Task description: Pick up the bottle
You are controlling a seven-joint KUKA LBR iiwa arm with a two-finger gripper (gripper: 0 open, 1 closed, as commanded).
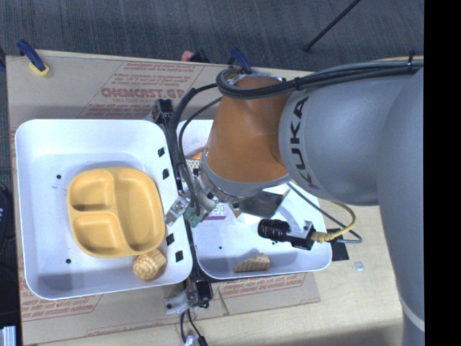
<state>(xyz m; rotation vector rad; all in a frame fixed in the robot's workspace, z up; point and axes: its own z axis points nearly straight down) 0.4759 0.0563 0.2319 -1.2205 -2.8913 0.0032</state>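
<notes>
A: What lies nearest in the right bin?

B: A tan ridged piece by the front wall. Left of it, in the left bin, a round woven ball touches a yellow divided tray.

A: And the bottle?

B: I cannot pick it out; the arm covers most of the right bin.

A: The gripper?

B: Low over the rim between the bins. Whether it is apart or together, I cannot tell.

A: The arm's pose?

B: It reaches in from the right, orange band bent down over the worktop.
</notes>
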